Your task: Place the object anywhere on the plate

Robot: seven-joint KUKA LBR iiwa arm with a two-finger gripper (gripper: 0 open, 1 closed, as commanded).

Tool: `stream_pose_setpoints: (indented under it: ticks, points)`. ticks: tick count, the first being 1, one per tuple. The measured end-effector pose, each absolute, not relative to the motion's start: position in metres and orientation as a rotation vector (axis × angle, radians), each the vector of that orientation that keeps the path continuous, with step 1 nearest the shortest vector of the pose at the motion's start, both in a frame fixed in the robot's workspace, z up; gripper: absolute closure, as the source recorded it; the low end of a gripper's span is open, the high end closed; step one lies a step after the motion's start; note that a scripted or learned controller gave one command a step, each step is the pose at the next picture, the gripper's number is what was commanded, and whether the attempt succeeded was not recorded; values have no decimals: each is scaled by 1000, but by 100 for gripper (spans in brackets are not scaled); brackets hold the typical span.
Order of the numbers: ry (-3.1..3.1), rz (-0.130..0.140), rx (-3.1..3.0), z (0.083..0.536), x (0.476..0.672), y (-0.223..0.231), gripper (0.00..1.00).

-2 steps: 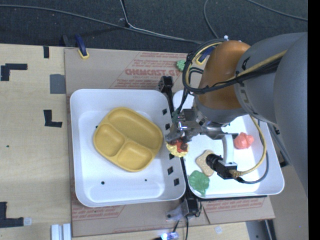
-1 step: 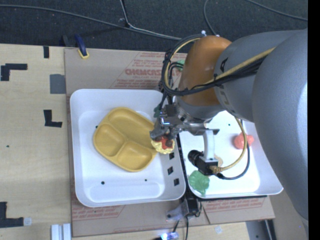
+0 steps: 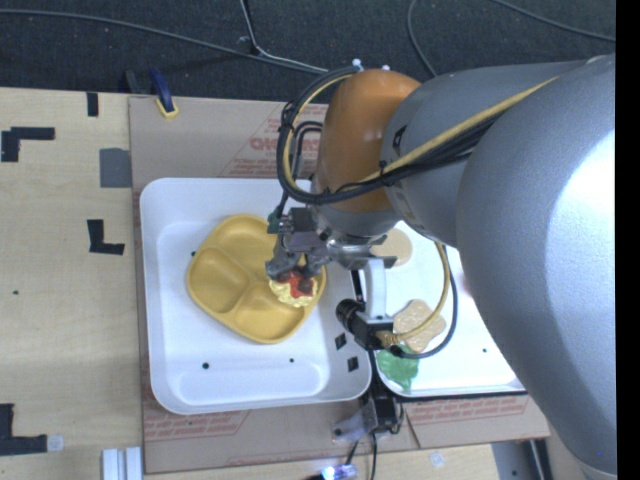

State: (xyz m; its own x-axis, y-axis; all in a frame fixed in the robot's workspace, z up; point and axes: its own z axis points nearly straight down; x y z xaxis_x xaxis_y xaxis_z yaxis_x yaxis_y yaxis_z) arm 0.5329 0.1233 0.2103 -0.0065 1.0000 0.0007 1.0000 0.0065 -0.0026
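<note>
So the desk (image 3: 60, 298) here is a pale wood-look top with little black L- and bar-shaped tape marks scattered over its left side, and beyond its far edge there's dark carpet-like floor (image 3: 120, 18) with thin black cables (image 3: 245, 28) snaking across it. A sheet of brown cardboard (image 3: 200, 138) with red print lies on the desk under the two shallow white bins. A small blue and yellow clamp-like thing (image 3: 162, 96) sits at the cardboard's far left corner.

The left white bin (image 3: 170, 368) holds a yellow divided plastic plate (image 3: 235, 283), tilted a bit in the picture, with its compartments facing up. The big grey arm with the orange band (image 3: 365, 138) comes in from the right and covers most of the right white bin (image 3: 470, 378).

The pincer (image 3: 292, 273) is down over the plate's right edge. Right below its tip there's a small red and yellow object (image 3: 298, 288), lying on the plate at that right edge. The dark fingers crowd around it, but honestly I can't tell whether they're clamped on it or let go, too cluttered there.

In the right bin, near its front left corner, there's a tan toast-like piece (image 3: 415, 326) and just in front of it a green crumpled item (image 3: 398, 370).
</note>
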Motion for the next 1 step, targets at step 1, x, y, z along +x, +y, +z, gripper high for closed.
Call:
stream_pose_setpoints:
  ticks: [1]
  points:
    - [-2224, 4, -2216, 211, 533, 121, 0]
